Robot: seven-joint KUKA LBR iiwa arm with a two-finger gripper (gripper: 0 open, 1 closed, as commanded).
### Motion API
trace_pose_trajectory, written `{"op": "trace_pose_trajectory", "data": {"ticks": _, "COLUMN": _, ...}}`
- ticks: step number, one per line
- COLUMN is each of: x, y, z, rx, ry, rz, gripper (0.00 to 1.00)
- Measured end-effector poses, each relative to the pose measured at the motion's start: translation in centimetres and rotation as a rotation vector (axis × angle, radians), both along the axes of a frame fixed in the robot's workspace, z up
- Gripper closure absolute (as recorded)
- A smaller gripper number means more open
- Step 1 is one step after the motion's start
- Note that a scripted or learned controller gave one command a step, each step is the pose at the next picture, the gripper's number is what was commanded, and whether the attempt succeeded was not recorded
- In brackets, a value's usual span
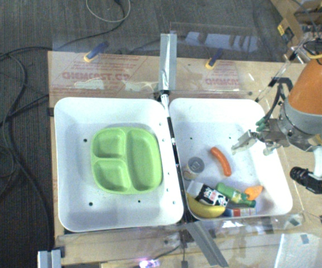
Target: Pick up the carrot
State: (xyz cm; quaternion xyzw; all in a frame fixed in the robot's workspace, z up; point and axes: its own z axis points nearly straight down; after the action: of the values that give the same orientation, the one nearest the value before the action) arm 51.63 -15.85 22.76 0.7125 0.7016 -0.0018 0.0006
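A slanted overhead view shows two shallow white bins side by side on a bench. The left bin (71, 205) holds a green divided plate (127, 159) with three compartments. The right bin (205, 116) holds a small jumble of toy food near its near edge: a banana (204, 209), a dark carton (209, 195) lying partly on it, a green bottle (232, 194), a round grey tin (195, 164), and a slim orange-red sausage (221, 161) lying alone near the middle. The carrot (254, 192), a short orange piece with a green end, rests in the near right part of this bin, touching the tip of the green bottle. The task appears not to have begun in earnest: the carrot lies on the bin floor, and nothing grips it. The grey arm with its orange band reaches in from the right, and its gripper (255, 140) hangs over the right side of the right bin, farther back than the carrot and apart from it. One finger points left toward the sausage, another angles downward; they look spread apart and nothing sits between them. What is left, judging from this, is the whole pick: moving nearer over the carrot, descending, closing and lifting.
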Motion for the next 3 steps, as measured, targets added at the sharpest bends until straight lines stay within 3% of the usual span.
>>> {"op": "trace_pose_trajectory", "data": {"ticks": 1, "x": -3.2, "y": -4.8, "z": -4.6, "rx": 0.0, "ry": 0.001, "rz": -0.055, "gripper": 0.0}}
{"op": "trace_pose_trajectory", "data": {"ticks": 2, "x": -3.0, "y": -5.4, "z": -13.0, "rx": 0.006, "ry": -0.002, "rz": 0.028, "gripper": 0.0}}
{"op": "trace_pose_trajectory", "data": {"ticks": 3, "x": -2.7, "y": -5.3, "z": -13.4, "rx": 0.012, "ry": -0.008, "rz": 0.051, "gripper": 0.0}}
